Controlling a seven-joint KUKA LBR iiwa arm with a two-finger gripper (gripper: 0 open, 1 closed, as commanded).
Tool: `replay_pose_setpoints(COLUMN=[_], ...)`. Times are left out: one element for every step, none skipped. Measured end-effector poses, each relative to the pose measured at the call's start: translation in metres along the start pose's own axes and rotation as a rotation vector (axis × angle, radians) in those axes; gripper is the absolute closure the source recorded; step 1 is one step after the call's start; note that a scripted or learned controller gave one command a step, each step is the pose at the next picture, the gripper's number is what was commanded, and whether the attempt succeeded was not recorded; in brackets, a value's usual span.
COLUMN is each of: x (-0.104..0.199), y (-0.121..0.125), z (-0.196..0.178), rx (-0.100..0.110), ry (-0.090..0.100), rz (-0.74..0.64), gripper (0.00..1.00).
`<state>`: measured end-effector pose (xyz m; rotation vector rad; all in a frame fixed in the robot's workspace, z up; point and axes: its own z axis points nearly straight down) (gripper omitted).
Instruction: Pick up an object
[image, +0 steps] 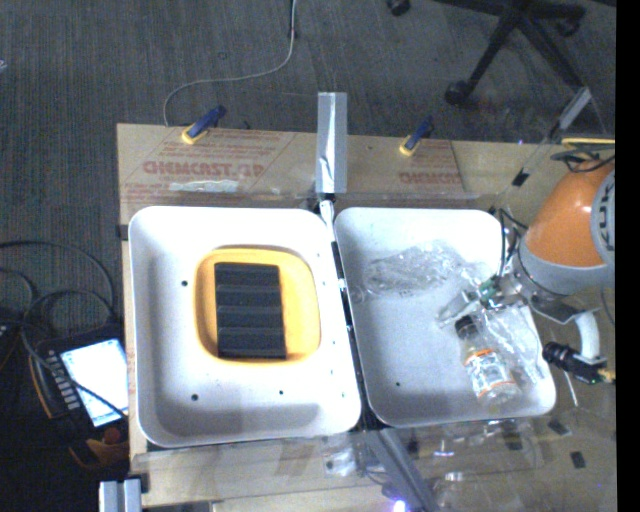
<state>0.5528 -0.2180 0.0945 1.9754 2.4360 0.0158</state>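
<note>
Down in the right shallow white bin (400, 390), near its right wall, lies a small clear plastic bottle with an orange-and-white label (487, 368), tilted with its dark cap (466, 323) toward the bin's middle and its base toward the near right corner. It sits inside or beneath a crinkled sheet of clear plastic wrap (520, 335), and I cannot tell which. A second crumpled piece of clear plastic film (415, 268) rests farther back in the same bin, apart from the bottle. The hand (490, 292) hangs just above the bottle's cap end, at the bin's right side, small and partly lost among the wrapping and some thin cables; whether it is spread or pressed together cannot be told, and nothing can be made out between its tips. Behind it rises the arm's grey wrist with its rounded orange band (565, 225), reaching in from the right. The left shallow white bin (160, 330) holds a yellow rounded-square tray (305, 300) carrying a black ribbed rectangular block (250, 310), well apart from the bottle. Both bins stand side by side on a brown table (240, 170), where two blue-and-yellow clamps (203, 124) grip the far edge. A device with a lit screen (92, 375) lies on the dark floor to the left.
</note>
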Motion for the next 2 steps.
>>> replay_pose_setpoints(x=[0.0386,0.0399], y=[0.0208,0.0222], z=[-0.0924,-0.1008], rx=[0.01,0.01], ry=[-0.003,-0.002], rz=[0.031,0.029], gripper=[1.0,1.0])
